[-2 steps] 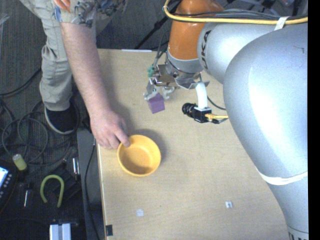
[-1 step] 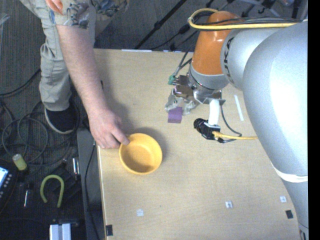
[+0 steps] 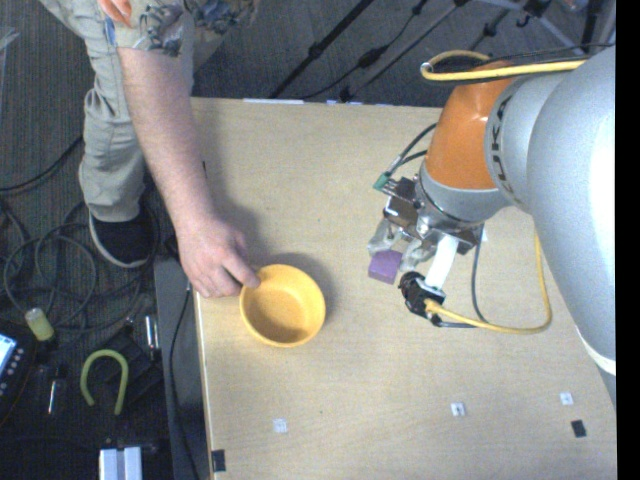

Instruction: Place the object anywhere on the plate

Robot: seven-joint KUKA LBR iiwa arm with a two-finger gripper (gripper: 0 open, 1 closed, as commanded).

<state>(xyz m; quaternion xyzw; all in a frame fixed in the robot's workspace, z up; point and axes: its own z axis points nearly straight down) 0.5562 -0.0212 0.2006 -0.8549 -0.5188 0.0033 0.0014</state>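
Observation:
A small purple block (image 3: 383, 269) sits at the tip of my gripper (image 3: 390, 254), right of the bench's middle. The grey fingers (image 3: 381, 240) close on its upper part, so the gripper is shut on the block. The grey arm with its orange band (image 3: 470, 138) reaches in from the right above it. The plate is a round yellow dish (image 3: 283, 304) lying on the tan bench top (image 3: 320, 168), about a hand's width left of the block and slightly nearer the front. A person's hand (image 3: 213, 261) touches the dish's left rim.
The person's forearm (image 3: 165, 118) crosses the bench's left edge from the upper left. A yellow cable (image 3: 500, 323) loops below the wrist. Cables and tools lie on the dark floor at left. Small markers (image 3: 458, 409) dot the front of the bench.

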